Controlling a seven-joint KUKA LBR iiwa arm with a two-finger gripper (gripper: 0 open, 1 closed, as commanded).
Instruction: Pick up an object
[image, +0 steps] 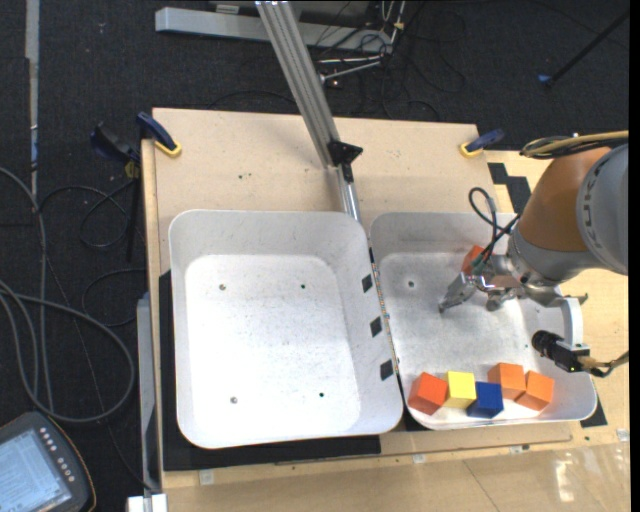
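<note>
No text, label, brand, number or sign is legible anywhere.

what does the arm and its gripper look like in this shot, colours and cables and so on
The arm is a thick rounded body, grey with a broad orange band above the wrist. Black cables loop beside the wrist, and a small orange-red part sits near them. The gripper is dull metallic grey, with slim fingers. A white bracket with a black fitting hangs below the wrist.

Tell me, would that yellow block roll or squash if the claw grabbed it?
Probably neither: the yellow block looks like a stiff, flat-sided cube, so it should sit still. Wedged between neighbouring blocks near the bin wall, it may be awkward to grasp.
</note>
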